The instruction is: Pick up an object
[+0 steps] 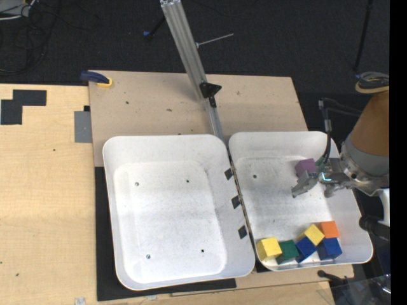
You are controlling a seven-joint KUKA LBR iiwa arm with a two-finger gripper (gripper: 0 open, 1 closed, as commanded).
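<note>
At the right bin (280, 136), near its right wall: the pincer (313, 191), low over the white floor. Spread apart, with bare floor seen in the gap and no thing between the two fingers.

Just behind the pincer, close to its left finger (300, 187): a purple block (306, 166). Touching the finger or only beside it, cannot tell. Not pinched.

In front of the pincer, well apart from it, at the near edge of the same bin: a heap of blocks pressed together. From left to right: yellow block (269, 246), green block (287, 251), blue block (306, 249), second yellow block (313, 234), orange block (329, 228), dark blue block (329, 250). Packed against the near rim, so little room on that side.

To the left of the pincer: wide open floor up to the rim shared with the left bin (165, 143), with black clips (233, 202) along that rim. Behind the pincer, past the purple block: free floor as far as the back rim. To the right: the bin wall very near, with the grey wrist over it.
</note>
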